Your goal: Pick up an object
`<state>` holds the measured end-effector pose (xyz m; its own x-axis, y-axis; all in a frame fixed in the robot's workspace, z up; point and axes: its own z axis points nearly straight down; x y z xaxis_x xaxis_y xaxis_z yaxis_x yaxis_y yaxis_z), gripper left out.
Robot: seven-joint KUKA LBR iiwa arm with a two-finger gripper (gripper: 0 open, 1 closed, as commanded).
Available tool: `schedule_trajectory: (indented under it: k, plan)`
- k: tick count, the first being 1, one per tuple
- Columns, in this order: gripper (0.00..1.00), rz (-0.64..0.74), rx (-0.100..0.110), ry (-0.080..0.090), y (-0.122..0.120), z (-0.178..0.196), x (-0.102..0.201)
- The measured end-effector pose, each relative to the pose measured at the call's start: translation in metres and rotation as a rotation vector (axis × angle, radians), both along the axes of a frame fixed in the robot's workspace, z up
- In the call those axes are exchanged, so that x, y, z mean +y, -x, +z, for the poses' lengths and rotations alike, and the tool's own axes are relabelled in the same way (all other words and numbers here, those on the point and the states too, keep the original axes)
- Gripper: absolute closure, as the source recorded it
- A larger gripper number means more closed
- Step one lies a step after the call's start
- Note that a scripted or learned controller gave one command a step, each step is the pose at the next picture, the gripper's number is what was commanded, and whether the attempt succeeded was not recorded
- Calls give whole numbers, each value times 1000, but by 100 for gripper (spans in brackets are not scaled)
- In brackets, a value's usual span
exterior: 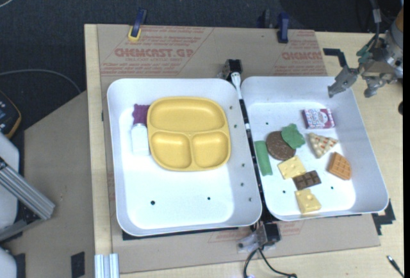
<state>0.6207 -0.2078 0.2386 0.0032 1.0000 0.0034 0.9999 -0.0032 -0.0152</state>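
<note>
While poised over the right bin's [359,196] upper right rim, the gripper [356,84] stands spread wide, grasping nothing. Nearest object (a pink packet [318,118]) lies at its seven o'clock, apart.

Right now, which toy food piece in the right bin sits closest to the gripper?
The pink packet, at the top of the cluster in the right bin. It lies just below the gripper; the pizza slice and waffle lie farther down.
</note>
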Motion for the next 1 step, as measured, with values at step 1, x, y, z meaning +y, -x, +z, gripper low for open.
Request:
schedule_trajectory:
  k: [1]
  plan:
    - [0,3,-14,3,-2,9,1]
